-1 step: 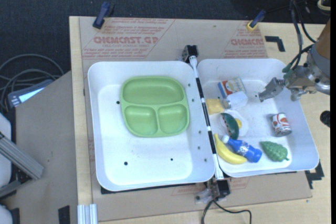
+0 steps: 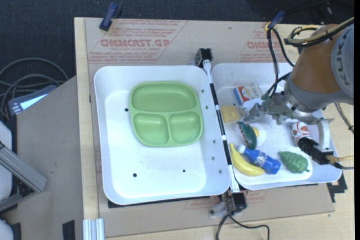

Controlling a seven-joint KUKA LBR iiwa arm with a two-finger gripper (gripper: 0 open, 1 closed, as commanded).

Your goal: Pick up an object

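Note:
My gripper (image 2: 251, 113) hangs low over the middle of the right bin (image 2: 281, 73), reaching in from the right. Just below it lies a teal and white toy (image 2: 246, 133) with a yellow ball (image 2: 254, 134) beside it. Left of the gripper is a yellow block (image 2: 229, 114), and behind it a small red, white and blue carton (image 2: 247, 93). At the bin's front lie a banana (image 2: 243, 161), a blue bottle (image 2: 262, 159) and a bumpy green object (image 2: 294, 161). A red and white can (image 2: 300, 131) lies at the right, partly under the arm.
The left bin (image 2: 112, 143) holds a green divided plate (image 2: 166, 113) in its back half. A black clamp (image 2: 203, 55) sits at the back where the bins meet. Cables (image 2: 274, 48) trail over the right bin's back edge.

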